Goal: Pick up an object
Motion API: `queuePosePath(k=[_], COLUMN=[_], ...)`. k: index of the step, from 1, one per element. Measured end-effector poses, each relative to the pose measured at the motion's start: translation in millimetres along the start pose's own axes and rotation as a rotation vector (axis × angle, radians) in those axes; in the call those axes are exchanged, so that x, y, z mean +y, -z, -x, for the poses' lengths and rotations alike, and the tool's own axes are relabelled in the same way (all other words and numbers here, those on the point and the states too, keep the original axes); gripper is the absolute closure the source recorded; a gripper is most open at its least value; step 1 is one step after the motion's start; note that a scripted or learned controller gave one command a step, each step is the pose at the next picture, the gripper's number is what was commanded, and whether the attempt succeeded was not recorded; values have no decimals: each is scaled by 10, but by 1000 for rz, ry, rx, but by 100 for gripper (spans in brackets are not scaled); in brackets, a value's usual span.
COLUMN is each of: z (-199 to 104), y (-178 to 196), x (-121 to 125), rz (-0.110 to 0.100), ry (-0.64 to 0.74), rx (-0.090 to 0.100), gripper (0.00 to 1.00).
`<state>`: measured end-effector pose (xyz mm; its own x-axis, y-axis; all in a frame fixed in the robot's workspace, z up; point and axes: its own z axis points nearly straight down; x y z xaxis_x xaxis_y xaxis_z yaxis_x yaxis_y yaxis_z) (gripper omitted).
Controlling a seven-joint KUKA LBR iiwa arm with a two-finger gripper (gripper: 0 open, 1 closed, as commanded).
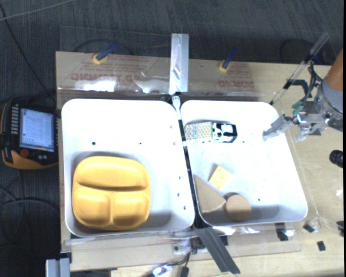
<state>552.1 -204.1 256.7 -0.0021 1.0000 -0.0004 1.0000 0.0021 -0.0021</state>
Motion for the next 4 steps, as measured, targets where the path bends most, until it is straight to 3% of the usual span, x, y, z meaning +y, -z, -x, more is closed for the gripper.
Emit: queuePosePath(k=[1, 2, 3, 4], z=[-9, 165, 115, 97], y=[86, 1306, 1773, 1857], x=[6, 657, 918, 927], rz=[-1, 1, 1, -2], ry=[2, -260, -611, -607], rx=[0, -4, -4, -8], gripper=[100, 100, 100, 100])
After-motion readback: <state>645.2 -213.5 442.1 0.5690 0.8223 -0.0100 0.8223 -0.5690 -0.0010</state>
